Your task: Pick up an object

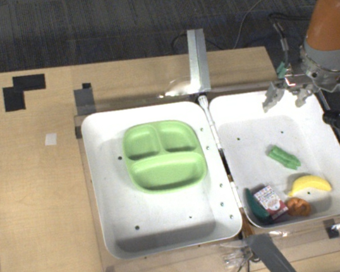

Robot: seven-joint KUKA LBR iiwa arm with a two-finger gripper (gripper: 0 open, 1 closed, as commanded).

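In the right bin [253,138] a small green object [283,156] lies near the middle. A yellow banana [310,185] rests toward the front right. Beside it sit a brown-orange item [299,206] and a small printed packet [268,198] over a dark teal object [253,203]. My gripper [286,94] hangs over the bin's far right corner, above and apart from all of these. Its two grey fingers [271,95] are spread with nothing between them.
The left bin [112,192] holds a green divided plate [163,154]. A metal post [198,60] stands behind the wall between the bins. Cables and a dark frame run along the right side by the arm [330,17].
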